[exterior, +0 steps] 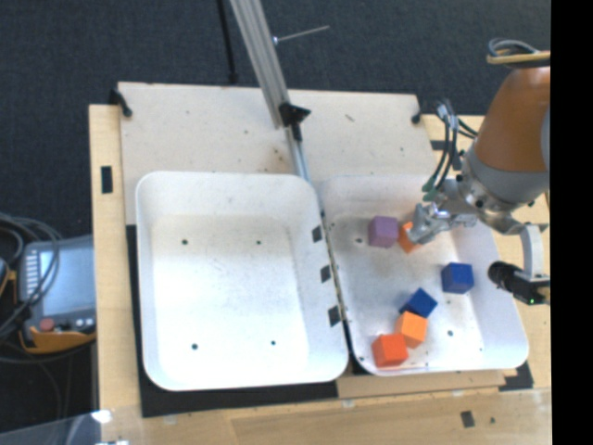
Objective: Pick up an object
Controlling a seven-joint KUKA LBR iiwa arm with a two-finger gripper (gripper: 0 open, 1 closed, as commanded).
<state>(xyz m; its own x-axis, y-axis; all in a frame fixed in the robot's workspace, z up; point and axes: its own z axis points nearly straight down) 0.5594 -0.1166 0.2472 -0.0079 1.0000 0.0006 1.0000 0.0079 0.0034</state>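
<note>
My gripper (422, 224) is down in the right bin (491, 341), near its upper middle. A small orange block (405, 239) peeks out at the gripper's lower left and is partly hidden by it. Just left of that block, close to or touching it, stands a purple cube (382, 232). Lower in the same bin lie two blue cubes (457, 277) (421, 302) and two orange cubes (413, 327) (390, 349). The arm's orange band (519, 109) rises at the right.
The left bin (148, 248) sits beside the right one, their rims meeting at the middle. A slanted metal post (264, 58) stands behind the bins. Cables run along the arm's wrist (449, 146).
</note>
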